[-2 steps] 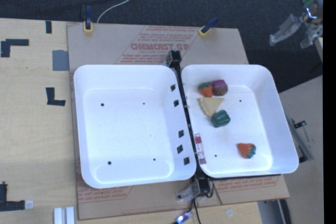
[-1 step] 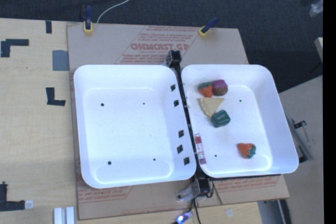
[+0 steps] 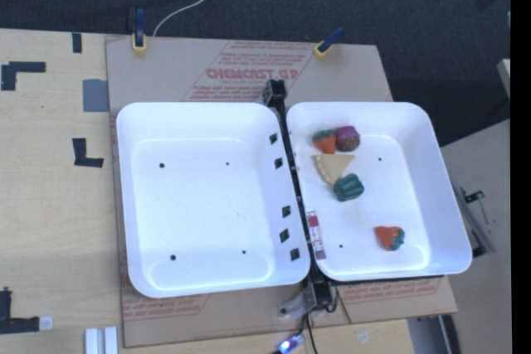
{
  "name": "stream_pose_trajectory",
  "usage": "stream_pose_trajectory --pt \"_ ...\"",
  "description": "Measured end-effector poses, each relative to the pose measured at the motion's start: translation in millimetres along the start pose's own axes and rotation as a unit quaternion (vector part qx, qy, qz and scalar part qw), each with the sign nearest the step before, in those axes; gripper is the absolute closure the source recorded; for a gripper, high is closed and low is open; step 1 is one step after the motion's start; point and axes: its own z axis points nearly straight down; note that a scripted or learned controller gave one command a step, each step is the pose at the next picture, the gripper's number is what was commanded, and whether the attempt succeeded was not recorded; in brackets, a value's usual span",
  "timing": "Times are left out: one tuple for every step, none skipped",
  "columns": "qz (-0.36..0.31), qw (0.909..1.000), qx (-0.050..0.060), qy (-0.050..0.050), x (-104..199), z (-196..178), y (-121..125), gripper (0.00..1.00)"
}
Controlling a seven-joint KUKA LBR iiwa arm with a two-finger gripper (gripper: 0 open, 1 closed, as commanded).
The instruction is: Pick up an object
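Camera view: two white bins side by side on a cardboard sheet (image 3: 249, 70) that lies on the desk (image 3: 50, 178). Landmark is the black divider strip (image 3: 286, 178) where the bins meet

Left bin (image 3: 137, 203), left of the divider: bare white floor with four small dark dots

Right bin (image 3: 431, 178), right of the divider, has all the objects:
- orange piece (image 3: 324, 143) just right of the divider toward the far end, touching a dark purple piece (image 3: 347, 137) on its right
- pale tan wedge (image 3: 333, 167) just below those two, near the divider
- green piece (image 3: 348, 188) touching the lower right of the wedge
- orange-red piece with a green end (image 3: 389, 238), well apart from the cluster, further right of the divider and toward the near end
- thin red and white label strip (image 3: 314, 230) lying right beside the divider near the bottom

All objects rest on the bin floor, none lifted

Two clamps at the far edge of the cardboard: one blue and yellow (image 3: 138, 31) up left of the divider, one blue and yellow (image 3: 328, 41) up right of it. A white cable (image 3: 187, 8) runs from the left clamp area to the top edge. Black tape marks (image 3: 25, 73) on the desk far left of the divider

Claw state: cannot tell
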Motion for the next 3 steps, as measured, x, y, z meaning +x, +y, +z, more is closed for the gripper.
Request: stream_pose_trajectory --pt "-0.003 0.9999 0.009 0.005 75 149 31 1.00" --pt "0.004 1.0000 0.009 0.003 29 254 -41 1.00" --pt "-0.004 1.0000 -0.001 0.003 94 207 -25 1.00"
